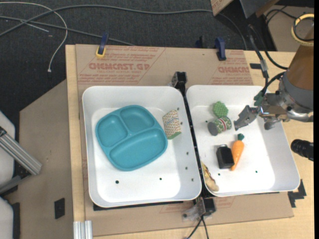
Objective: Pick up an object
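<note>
My gripper point(256, 120) hangs over the right part of the right bin point(279, 178), open, with nothing between its fingers point(243, 118). Left of it lie a green bumpy toy point(219, 108) and a grey and pink piece point(220, 126). Below the gripper an orange toy carrot point(238, 153) with a green top lies beside a black block point(225, 157). A yellowish banana-like piece point(210, 179) rests at that bin's lower left corner.
The left bin point(104, 183) holds a blue divided plate point(131, 137) and a patterned cup point(172, 123) lying by the plate's right edge. A black divider clamp point(179, 78) sits between the bins at the back. The grey arm point(299, 91) enters from the right.
</note>
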Robot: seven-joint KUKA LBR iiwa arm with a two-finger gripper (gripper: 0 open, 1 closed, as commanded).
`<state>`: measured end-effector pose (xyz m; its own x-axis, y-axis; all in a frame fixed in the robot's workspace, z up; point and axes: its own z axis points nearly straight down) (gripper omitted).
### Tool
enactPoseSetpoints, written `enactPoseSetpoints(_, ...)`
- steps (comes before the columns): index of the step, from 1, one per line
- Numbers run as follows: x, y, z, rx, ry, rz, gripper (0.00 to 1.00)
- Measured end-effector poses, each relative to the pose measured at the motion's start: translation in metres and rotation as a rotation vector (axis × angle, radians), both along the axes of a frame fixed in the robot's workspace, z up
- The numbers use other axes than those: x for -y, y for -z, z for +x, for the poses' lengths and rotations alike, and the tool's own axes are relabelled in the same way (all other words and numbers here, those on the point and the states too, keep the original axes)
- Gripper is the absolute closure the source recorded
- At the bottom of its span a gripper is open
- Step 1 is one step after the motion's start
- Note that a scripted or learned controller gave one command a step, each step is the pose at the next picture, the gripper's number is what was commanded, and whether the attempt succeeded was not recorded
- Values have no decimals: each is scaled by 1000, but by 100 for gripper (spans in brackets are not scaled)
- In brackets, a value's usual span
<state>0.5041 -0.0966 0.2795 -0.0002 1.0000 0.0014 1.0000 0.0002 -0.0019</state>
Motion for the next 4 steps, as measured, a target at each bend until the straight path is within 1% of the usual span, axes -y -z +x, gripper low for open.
enactPoseSetpoints(1, 0, 0, 0, 1, 0, 0, 0)
enactPoseSetpoints(2, 4, 43, 2, -4, 1, 1, 0)
enactPoseSetpoints(3, -2, 88, 7, -5, 1, 1, 0)
enactPoseSetpoints(4, 3, 135, 13, -5, 1, 1, 0)
